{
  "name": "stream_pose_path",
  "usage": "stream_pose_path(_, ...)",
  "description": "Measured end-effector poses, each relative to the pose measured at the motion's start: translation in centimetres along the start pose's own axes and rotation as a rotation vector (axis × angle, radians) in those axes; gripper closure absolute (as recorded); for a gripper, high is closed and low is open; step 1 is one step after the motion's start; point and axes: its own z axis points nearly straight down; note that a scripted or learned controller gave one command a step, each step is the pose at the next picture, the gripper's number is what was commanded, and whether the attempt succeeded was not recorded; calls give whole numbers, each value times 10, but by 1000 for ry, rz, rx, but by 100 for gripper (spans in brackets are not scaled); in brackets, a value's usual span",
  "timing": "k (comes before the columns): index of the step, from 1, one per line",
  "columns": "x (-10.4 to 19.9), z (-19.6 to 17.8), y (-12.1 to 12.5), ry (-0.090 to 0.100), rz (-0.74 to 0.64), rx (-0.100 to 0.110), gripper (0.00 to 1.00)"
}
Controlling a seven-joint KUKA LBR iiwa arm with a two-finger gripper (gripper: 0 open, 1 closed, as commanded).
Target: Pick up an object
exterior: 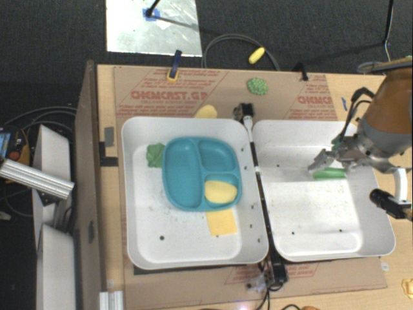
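Broad bench (161, 92) lined with printed cardboard, bearing two shallow white bins side by side. Left bin (139, 237): a blue divided plate (187, 173) carrying a yellow lump (221, 191) in its lower right compartment, a flat yellow square (222, 223) just below the plate, a green leafy piece (155, 154) at the plate's left edge. Right bin (310, 237): mostly bare, one slim green object (330, 172) lying near the upper right. Gripper (322, 163) reaching in from the right, low over that green object's left end; impossible to tell if clamped or apart. Best approach, likely: centre across the narrow width, settle to the bin floor, close firmly, lift straight up.
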Motion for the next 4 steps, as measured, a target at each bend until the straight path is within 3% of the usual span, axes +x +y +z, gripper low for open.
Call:
stream_pose_path(1, -24, 83, 19, -1, -1, -1, 0)
stream_pose_path(2, -23, 68, 20, 0, -2, -6, 100)
stream_pose_path(3, 37, 12, 83, 0, -11, -12, 100)
stream_pose_path(4, 157, -23, 22, 4, -13, -2, 100)
